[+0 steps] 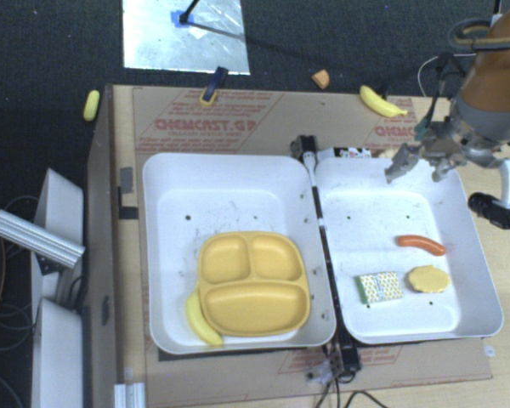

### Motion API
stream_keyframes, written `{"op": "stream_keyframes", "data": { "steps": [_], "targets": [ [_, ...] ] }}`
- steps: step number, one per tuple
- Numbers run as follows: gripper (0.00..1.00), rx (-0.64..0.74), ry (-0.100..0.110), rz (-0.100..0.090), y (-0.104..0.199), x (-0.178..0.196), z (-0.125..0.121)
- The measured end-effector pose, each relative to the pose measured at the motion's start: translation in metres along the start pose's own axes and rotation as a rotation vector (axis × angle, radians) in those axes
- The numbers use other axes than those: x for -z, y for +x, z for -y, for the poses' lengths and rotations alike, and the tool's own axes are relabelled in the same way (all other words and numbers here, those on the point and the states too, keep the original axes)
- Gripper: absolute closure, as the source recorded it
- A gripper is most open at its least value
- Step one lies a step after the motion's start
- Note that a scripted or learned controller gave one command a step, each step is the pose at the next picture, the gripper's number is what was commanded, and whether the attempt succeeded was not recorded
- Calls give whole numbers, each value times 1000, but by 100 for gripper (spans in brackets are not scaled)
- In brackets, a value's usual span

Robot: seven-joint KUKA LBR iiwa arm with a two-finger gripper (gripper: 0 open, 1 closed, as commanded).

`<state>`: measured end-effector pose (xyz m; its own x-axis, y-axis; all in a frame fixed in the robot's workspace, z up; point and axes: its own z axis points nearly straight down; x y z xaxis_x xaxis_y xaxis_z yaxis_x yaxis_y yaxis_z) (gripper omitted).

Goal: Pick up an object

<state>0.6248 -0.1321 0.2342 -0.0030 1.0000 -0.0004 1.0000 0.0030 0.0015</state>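
Observation:
In the right bin (467, 228) lie an orange sausage (421, 244), a round yellow cookie (428, 279) and a small patterned block (380, 287), all toward the near side. My gripper (419, 168) hangs over the bin's far edge, well behind these items. Its two fingers (397, 165) are spread apart and open, with nothing between them. The left bin (170, 228) holds a yellow divided plate (253, 281), and a yellow banana (202, 321) is tucked against the plate's near-left side.
On the bench behind the bins lie another banana (381, 101), a small orange piece (321, 78) and a blue-and-yellow clamp (212, 85). A yellow item (91, 104) sits off the bench's left corner. A ridge (319, 219) divides the two bins.

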Motion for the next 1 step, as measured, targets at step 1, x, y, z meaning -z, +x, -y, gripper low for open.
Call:
{"op": "stream_keyframes", "data": {
  "steps": [1],
  "targets": [
    [0, -2, 2, 1, -40, -64, 51]
  ]
}}
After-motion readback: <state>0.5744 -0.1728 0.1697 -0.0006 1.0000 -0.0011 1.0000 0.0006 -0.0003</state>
